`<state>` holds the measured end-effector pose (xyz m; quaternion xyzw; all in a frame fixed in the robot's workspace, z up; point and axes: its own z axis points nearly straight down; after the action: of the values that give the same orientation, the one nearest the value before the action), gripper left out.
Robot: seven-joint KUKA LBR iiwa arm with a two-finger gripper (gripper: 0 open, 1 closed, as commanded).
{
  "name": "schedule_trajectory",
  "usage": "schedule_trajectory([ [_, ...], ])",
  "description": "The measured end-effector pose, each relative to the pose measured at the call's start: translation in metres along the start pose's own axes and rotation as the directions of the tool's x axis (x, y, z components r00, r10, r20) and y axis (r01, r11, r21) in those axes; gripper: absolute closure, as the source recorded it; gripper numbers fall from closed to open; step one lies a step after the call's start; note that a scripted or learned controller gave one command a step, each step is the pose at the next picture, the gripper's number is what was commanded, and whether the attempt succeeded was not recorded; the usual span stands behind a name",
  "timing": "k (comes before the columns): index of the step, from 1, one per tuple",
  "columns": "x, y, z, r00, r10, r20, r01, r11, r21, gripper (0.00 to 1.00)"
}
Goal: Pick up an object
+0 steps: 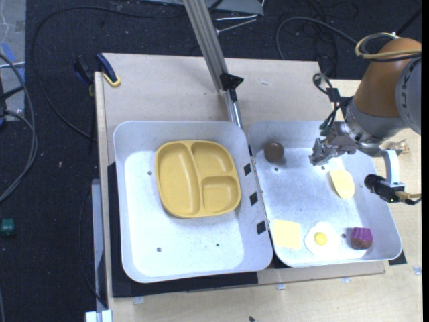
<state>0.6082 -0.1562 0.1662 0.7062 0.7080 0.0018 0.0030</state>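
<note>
The right bin [301, 196] holds a small brown ball [273, 151] at its back left, a pale yellow oval piece [342, 183] at the right, a yellow cheese-like square [287, 233] at the front, a fried egg [321, 239] beside it and a purple lump [360, 237] in the front right corner. My gripper [320, 155] hangs over the back of this bin, between the brown ball and the pale yellow piece, just up and left of the latter. Nothing shows between its fingers.
The left bin [134, 213] carries a yellow divided plate [198, 178]. A metal pole [209, 42] slants in from the top down to the gap between the bins. Black clips [255, 198] sit along the shared bin edge. Cables lie on the dark floor around the bench.
</note>
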Motion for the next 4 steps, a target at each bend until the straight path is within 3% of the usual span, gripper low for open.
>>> schedule_trajectory([
  [2, -0.011, 0.003, -0.110, 1.000, 0.000, 0.001, 0.000, 1.000, -0.001, 1.00],
  [4, 0.105, 0.012, -0.086, 1.000, -0.006, -0.004, 0.007, 1.000, 0.007, 1.00],
])
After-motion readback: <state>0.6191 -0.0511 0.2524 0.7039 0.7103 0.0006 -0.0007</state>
